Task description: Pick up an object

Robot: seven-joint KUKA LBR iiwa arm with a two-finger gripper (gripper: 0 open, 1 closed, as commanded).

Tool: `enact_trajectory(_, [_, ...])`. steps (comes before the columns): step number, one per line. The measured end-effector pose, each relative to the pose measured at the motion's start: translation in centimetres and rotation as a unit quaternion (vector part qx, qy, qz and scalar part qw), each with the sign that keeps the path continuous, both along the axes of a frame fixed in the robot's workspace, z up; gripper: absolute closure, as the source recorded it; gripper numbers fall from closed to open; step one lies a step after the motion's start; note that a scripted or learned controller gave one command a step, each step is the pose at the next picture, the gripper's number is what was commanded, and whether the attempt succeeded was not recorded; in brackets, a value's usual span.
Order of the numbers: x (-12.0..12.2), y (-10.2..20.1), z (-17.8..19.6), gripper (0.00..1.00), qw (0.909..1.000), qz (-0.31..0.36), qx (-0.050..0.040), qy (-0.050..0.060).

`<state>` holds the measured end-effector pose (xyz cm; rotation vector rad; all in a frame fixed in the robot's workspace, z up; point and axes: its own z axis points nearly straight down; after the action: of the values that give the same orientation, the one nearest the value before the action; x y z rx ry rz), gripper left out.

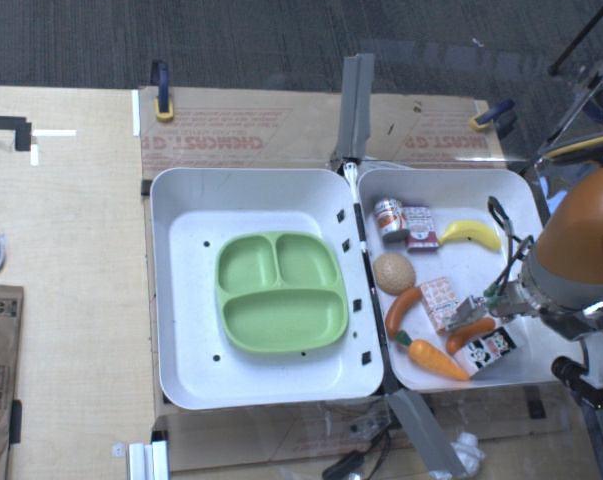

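Observation:
The right bin [521, 193] holds several small things: a yellow banana [469, 232], a small can [387, 215], a red and white box [419, 226], a tan egg-shaped ball [393, 271], an orange sausage [402, 308], a white and red packet [439, 301], a carrot [434, 358], an orange piece [471, 331] and a black and white carton [492, 348]. My gripper [470, 314] reaches in from the right and hangs low over the bin's front right part, right above the orange piece and beside the packet. I see nothing lifted off the floor of the bin.
The left bin [181, 268] holds a green divided plate [281, 290]. A grey divider post [356, 103] stands behind the gap between the bins. The arm's orange band [581, 233] overhangs the right bin's right wall. Clamps sit on the back board.

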<state>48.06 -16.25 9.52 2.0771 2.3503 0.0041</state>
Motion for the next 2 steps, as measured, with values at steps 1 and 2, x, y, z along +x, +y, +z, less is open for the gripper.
enact_trajectory(1, [2.96, 5.97, -0.39, 0.0, 0.9998, 0.02, 0.0005, 0.003])
enact_trajectory(2, [2.93, 5.87, 0.42, 1.0, 0.9998, 0.018, 0.0006, 0.004])
